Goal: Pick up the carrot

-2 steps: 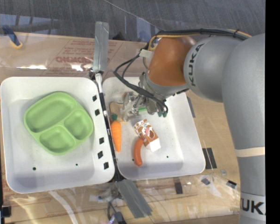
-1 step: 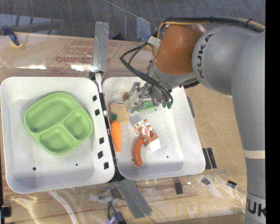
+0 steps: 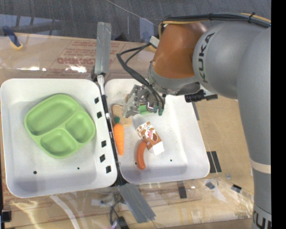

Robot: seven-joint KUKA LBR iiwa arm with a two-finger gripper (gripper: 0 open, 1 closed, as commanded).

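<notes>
The carrot [image 3: 118,137] is orange with a green top and lies against the left wall of the right bin [image 3: 190,161], pointing toward the front. My gripper [image 3: 132,108] hangs over the bin's back left part, just above and right of the carrot's green end. A tan item [image 3: 117,110] lies under the gripper, partly hidden by it. The carrot lies on the bin floor, apart from the gripper.
A small carton [image 3: 150,137] and an orange-brown sausage [image 3: 141,156] lie in the middle of the right bin. The left bin [image 3: 19,175] holds a green divided plate [image 3: 60,125]. A black clip strip [image 3: 104,128] joins the two bins.
</notes>
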